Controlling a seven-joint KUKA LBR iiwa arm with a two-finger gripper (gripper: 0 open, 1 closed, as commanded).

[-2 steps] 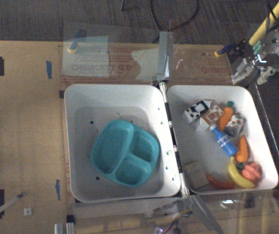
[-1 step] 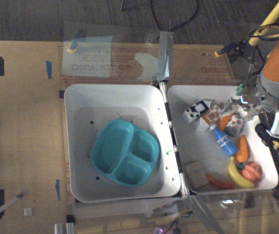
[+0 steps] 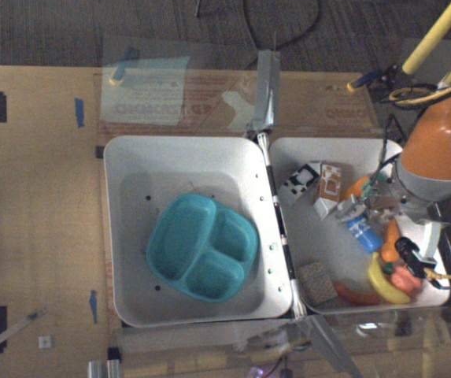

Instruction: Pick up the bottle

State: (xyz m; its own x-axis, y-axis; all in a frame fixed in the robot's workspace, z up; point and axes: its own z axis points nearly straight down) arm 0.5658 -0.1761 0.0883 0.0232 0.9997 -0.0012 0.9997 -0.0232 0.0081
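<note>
2 shallow white bins are seen side by side on the counter (image 3: pixel 36 235). In the right bin (image 3: pixel 327 270), a small blue plastic bottle (image 3: pixel 364 233) is laid flat, its long axis running diagonally from upper left to lower right. The pincer (image 3: pixel 371 203) is positioned just above the bottle's upper end; whether it is clenched cannot be told. A teal 3-compartment plate (image 3: pixel 202 246) is held by the left bin (image 3: pixel 131 172).
</note>
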